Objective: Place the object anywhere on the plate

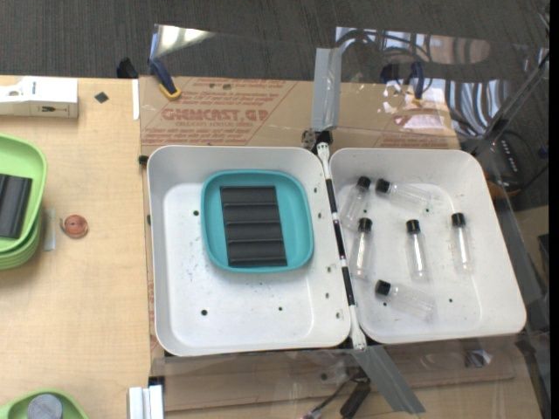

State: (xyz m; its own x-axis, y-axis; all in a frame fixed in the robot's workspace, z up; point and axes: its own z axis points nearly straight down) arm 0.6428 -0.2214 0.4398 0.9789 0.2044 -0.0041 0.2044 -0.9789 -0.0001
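Note:
A teal plate (pixel 213 230) with a dark ribbed insert (pixel 254 226) lies in the left white bin (pixel 244 321). In the right white bin (pixel 454 317) lie several clear tubes with black caps: one near the top left (pixel 353 201), one slanted at the top (pixel 409 194), three roughly upright across the middle (pixel 361 243) (pixel 417 250) (pixel 460 241), and one slanted near the front (pixel 403 298).
A green tray (pixel 19 203) sits at the left edge of the wooden bench, with a small orange disc (pixel 75 225) beside it. A white box (pixel 37 99) lies at the top left. Brown cardboard (pixel 227 112) stands behind the bins.

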